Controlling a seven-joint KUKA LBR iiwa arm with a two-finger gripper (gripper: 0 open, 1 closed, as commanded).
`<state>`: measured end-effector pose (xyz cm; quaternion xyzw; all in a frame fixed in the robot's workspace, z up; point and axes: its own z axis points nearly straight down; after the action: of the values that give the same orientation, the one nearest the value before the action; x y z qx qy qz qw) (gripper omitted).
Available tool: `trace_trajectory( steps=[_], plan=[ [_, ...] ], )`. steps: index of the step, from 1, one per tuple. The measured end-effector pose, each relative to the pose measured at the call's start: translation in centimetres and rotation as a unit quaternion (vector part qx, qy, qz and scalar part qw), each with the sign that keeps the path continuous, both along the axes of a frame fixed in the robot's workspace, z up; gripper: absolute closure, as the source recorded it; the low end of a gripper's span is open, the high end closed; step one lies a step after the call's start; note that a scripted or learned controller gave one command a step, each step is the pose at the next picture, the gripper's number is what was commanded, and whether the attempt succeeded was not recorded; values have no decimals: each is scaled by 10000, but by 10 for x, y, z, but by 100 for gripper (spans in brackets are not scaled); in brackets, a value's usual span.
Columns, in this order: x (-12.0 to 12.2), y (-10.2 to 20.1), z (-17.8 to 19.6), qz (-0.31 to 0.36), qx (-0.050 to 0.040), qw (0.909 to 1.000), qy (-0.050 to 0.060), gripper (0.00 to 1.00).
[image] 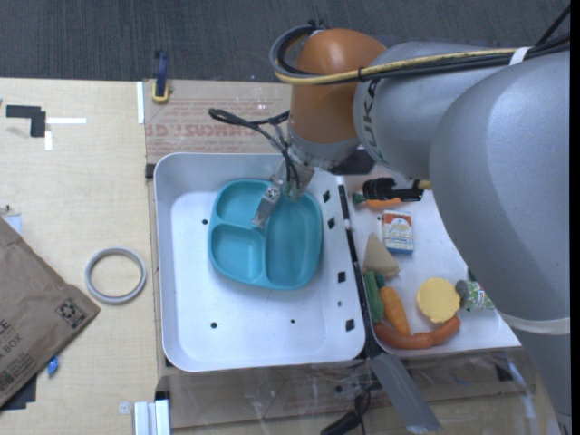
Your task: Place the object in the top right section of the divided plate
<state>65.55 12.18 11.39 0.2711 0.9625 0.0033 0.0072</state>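
Observation:
A teal divided plate (272, 252) lies in the left white bin (181, 270), with two small sections on its left and one long section on its right. My gripper (272, 202) hangs low over the plate's upper middle, near the ridge between the top left section and the right section. The orange wrist band (326, 80) and grey arm reach in above it from the right and hide the plate's top edge. From this angle I cannot make out any object in the gripper.
The right bin (435, 234) holds toy food: a small carton (397, 232), a tan wedge (381, 259), a carrot (394, 308), a yellow disc (438, 299) and a red sausage (417, 338). A tape ring (115, 274) and a cardboard box (32, 320) lie left of the bins.

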Motion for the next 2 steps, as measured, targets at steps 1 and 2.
trace_trajectory(
  steps=[1, 2],
  plan=[
    [0, 0, 0, 0, 0, 10000, 0, 0],
    [0, 0, 0, 0, 0, 10000, 0, 0]
  ],
)
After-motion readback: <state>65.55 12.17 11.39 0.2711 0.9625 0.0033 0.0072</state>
